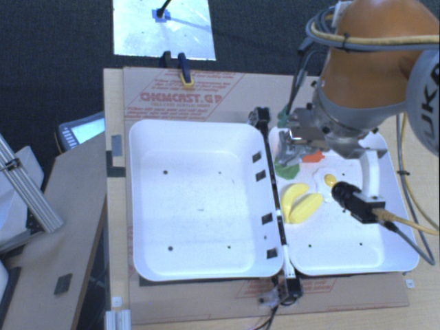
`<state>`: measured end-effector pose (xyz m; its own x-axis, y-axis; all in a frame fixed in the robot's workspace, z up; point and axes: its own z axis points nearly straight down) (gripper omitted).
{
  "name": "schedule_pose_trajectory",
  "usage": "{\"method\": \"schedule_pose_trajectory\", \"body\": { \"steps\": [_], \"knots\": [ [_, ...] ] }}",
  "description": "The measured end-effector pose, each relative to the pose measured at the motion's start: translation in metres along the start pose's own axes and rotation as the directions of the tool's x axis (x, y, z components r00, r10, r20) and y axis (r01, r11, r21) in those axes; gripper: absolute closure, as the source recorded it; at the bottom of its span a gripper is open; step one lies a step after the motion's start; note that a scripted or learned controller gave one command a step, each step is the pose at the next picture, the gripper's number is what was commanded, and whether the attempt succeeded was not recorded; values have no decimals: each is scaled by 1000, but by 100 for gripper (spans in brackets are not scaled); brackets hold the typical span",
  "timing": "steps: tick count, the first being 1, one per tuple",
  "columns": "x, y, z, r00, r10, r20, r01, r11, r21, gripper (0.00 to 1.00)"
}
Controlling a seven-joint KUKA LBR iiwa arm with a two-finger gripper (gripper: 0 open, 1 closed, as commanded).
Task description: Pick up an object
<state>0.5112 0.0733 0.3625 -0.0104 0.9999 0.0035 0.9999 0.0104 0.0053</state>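
My gripper (293, 145) is low over the back left part of the right bin (344, 256), under the big orange wrist. Right below it lies a green soft object (286, 160), partly hidden by the gripper. An orange piece (313, 157) rests just to the right of the green one. Nearer the front, a yellow banana-like toy (301, 203) sits by the bin's left wall. A small white piece with a yellow centre (329, 181) is beside it.
The left white bin (199, 205) stands beside the right one, joined by a black-clipped divider (268, 184). Both rest on a cardboard sheet (185, 95). A shiny metal plate (163, 19) lies behind the bench.
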Motion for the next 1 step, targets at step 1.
{"method": "schedule_pose_trajectory", "body": {
  "steps": [1],
  "knots": [
    [70,-24,-37,1000,-1,-1,1,1000,0,100]
  ]
}}
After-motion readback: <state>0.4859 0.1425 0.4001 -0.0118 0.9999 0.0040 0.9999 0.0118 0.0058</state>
